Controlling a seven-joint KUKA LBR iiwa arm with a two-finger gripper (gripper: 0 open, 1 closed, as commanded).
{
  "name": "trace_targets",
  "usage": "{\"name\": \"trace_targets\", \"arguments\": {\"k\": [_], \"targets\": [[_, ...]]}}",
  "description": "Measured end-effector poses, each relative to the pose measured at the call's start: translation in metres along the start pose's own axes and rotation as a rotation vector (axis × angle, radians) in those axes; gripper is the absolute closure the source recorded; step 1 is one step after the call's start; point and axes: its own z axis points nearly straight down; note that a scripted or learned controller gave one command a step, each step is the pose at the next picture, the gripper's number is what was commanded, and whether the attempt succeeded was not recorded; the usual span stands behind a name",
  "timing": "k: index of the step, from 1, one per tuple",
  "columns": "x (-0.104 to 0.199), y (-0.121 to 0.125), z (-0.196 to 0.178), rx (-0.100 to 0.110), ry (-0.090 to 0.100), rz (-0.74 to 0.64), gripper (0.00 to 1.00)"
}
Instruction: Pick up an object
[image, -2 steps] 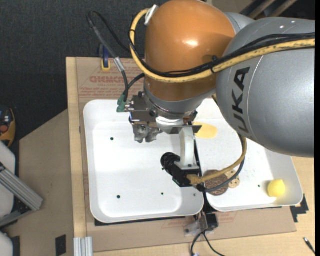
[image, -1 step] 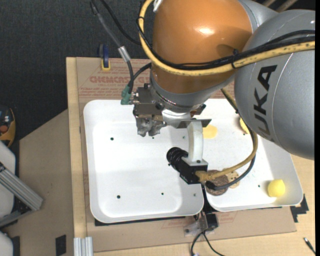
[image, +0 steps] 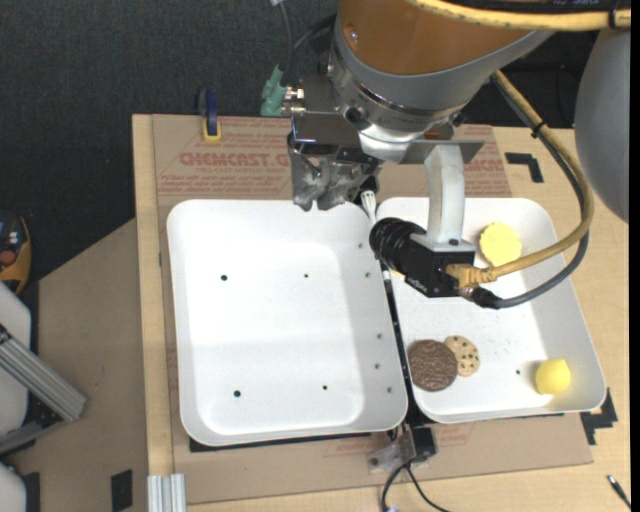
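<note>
Where bins meet, gripper (image: 325, 190) hovers

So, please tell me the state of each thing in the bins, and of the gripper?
Gripper: over the left bin's far edge, nothing seen between the fingers.
Yellow disc: lying in the right bin.
Yellow ball: resting loose.
Brown cookie: flat, touching the pale cookie.
</note>
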Motion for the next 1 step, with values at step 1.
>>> {"name": "trace_targets", "arguments": {"k": [1], "targets": [[-0.0026, 0.0299, 0.1682, 0.031, -0.016, 0.005, 1.0]]}}
